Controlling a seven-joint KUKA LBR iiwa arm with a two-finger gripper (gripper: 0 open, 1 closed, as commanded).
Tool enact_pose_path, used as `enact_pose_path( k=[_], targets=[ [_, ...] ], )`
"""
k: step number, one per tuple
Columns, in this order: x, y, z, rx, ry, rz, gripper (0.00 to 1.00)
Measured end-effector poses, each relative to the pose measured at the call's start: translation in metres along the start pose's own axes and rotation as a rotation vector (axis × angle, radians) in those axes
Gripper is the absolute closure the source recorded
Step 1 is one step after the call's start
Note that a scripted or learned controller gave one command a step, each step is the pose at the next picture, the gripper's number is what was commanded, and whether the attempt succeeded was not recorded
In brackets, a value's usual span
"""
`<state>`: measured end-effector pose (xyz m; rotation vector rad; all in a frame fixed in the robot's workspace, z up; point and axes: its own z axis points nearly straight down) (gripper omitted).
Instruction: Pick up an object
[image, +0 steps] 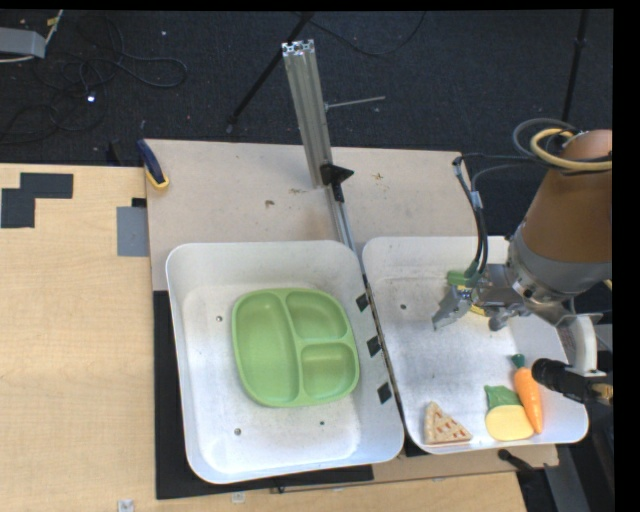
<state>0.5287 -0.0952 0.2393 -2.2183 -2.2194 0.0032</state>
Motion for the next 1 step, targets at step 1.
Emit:
enact_pose_path(
  k=[1],
  targets=[
    [-0.0029,-0.0029,0.0442,0.004,0.0,0.001,0.0]
  ],
)
